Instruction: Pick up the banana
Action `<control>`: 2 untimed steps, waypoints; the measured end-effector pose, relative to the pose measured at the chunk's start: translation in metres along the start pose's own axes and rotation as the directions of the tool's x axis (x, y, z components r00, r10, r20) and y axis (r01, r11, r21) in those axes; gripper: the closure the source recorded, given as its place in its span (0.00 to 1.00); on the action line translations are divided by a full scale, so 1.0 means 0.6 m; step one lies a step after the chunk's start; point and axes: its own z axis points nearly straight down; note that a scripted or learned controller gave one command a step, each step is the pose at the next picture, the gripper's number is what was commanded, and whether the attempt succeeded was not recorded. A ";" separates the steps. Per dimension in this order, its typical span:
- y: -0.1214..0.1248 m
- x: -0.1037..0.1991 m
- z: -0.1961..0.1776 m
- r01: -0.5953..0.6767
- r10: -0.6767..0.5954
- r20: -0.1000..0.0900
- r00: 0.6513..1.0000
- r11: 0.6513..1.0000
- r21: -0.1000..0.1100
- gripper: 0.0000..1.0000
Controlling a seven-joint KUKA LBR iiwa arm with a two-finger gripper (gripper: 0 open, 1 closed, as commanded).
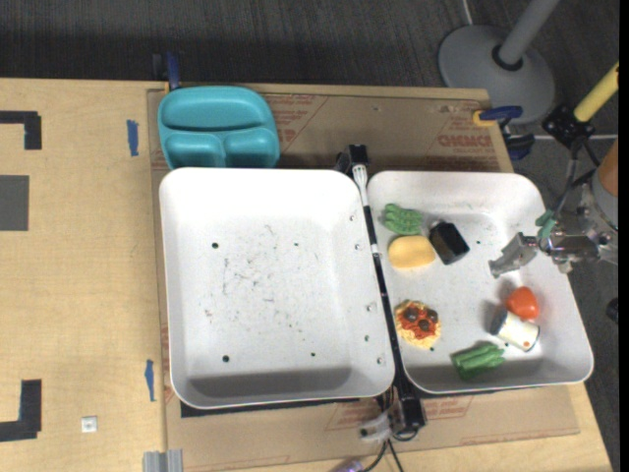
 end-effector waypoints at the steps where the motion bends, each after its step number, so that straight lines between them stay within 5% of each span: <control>1: 0.010 0.079 0.235 -0.104 0.104 0.000 0.995 0.995 0.001 0.00; 2: 0.011 0.079 0.219 -0.106 0.106 0.000 0.994 0.994 -0.002 1.00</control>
